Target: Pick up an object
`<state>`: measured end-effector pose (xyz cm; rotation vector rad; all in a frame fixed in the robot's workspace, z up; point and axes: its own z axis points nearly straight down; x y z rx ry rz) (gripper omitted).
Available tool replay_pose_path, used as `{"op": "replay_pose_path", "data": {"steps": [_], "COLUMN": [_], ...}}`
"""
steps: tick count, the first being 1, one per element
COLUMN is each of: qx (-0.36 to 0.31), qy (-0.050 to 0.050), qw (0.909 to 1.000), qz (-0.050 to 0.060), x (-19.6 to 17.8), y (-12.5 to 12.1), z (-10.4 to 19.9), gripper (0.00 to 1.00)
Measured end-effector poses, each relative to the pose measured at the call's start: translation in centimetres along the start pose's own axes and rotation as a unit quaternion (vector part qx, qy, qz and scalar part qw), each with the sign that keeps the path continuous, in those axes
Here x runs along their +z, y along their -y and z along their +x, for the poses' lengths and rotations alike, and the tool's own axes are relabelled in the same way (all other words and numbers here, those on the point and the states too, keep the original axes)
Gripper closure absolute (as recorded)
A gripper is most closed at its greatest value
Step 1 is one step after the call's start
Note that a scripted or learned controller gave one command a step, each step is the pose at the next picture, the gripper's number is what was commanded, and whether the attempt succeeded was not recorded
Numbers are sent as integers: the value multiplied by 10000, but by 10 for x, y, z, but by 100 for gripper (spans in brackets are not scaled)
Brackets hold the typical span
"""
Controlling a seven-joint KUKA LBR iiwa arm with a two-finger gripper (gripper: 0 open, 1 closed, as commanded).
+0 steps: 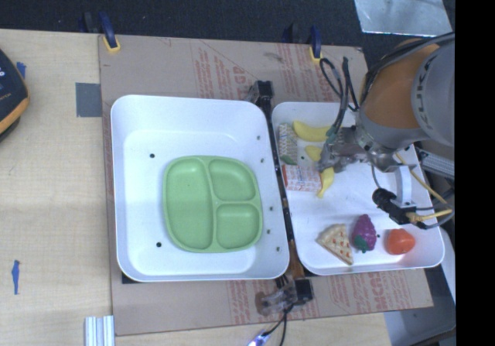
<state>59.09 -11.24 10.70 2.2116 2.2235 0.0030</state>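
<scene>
My gripper [330, 160] hangs over the upper left part of the right bin [433, 259], reaching in from the right. A yellow, banana-like piece [325, 180] pokes out just below it, and another bit of yellow [312, 152] shows at its left side. Whether that yellow thing is gripped is hidden by the gripper body. A second yellow banana [309, 132] lies just above, near the bin's top edge. A printed snack packet [300, 176] lies to the gripper's left.
Along the right bin's front lie a pizza slice [337, 243], a purple fruit [363, 232] and a red tomato [400, 241]. The left bin [128, 182] bears a green divided plate [211, 203]. Cables [398, 205] dangle from the wrist.
</scene>
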Motion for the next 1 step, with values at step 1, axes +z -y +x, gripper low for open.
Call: {"op": "replay_pose_path", "data": {"steps": [1], "qx": [3], "qy": [-14], "qw": [10000], "qz": [39], "x": [-86], "y": [20], "z": [61], "gripper": [100]}}
